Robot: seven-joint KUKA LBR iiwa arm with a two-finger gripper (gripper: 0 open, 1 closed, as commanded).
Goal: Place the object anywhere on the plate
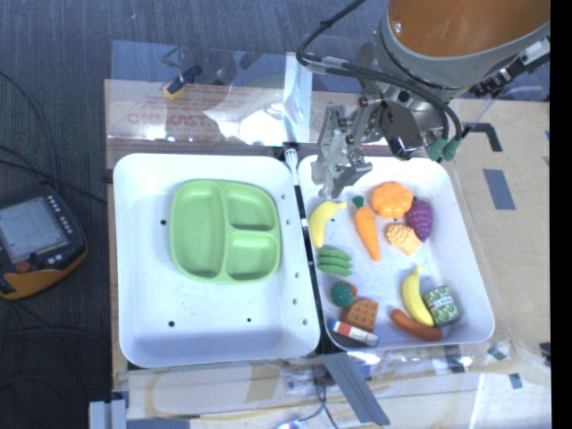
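The jaws (pixel 338 175) hang over the right bin (pixel 469 266) near a banana (pixel 323 219), maybe to pick it; I cannot tell how they stand. The green plate (pixel 223 229) waits in the left bin (pixel 143 266)

The left bin (pixel 134 329) is white and holds a light green plate (pixel 225 230) with three compartments. The right bin (pixel 465 257) is white too and carries toy food in mixed colours: a yellow banana (pixel 323 219) near its upper left, an orange carrot (pixel 367 231) with a green top, an orange pumpkin (pixel 391 198), purple grapes (pixel 419 218), and a pale yellow corn cob (pixel 403 237). Lower down lie green pea pods (pixel 334 260), a brown waffle (pixel 361 314), a second yellow banana (pixel 413 297), a red-brown sausage (pixel 415 329) and a green patterned can (pixel 441 306). The arm (pixel 465 12) is orange above a grey ring. The surface (pixel 523 186) is tan cardboard brown.
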